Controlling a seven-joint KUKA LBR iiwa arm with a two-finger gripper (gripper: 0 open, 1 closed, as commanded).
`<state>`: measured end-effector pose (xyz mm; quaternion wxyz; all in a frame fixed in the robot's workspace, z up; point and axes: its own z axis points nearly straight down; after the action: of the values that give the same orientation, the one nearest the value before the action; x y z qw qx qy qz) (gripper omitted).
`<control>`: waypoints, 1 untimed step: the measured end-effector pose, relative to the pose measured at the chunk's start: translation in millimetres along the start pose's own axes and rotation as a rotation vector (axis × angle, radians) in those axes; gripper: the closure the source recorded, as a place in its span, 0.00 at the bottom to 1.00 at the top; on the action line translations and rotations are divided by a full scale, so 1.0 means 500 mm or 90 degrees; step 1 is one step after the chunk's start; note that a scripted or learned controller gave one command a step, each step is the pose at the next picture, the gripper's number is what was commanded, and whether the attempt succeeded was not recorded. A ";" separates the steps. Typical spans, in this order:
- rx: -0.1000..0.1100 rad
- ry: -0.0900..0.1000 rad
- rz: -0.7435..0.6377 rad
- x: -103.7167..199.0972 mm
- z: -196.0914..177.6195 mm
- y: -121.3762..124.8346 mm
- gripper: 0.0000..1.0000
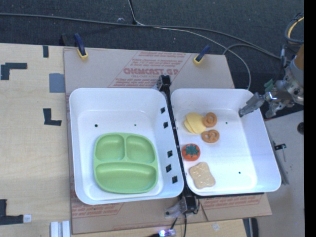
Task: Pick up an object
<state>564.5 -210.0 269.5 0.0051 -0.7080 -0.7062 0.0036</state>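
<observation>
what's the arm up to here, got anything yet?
Nothing picked up yet. The gripper sits over the upper right rim of the right bin, apart from all the items. In that bin, toward its left side, lie a yellow piece, two small brown pretzel-like pieces, a red tomato-like toy and a beige cracker-like piece. The left bin holds a green divided plate.

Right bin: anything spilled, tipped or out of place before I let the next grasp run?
Nothing stands out. In the right bin the yellow piece, two pretzels, tomato slice and cracker lie clustered by the divider, all inside the walls. The green tray sits flat in the left bin. The pincer is at the right bin's far rim.
</observation>
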 end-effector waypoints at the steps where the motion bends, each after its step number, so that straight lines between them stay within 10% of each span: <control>1: -0.007 -0.002 -0.002 0.001 -0.013 0.004 0.00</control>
<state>566.7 -209.4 276.1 0.0000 -0.7067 -0.7075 0.0005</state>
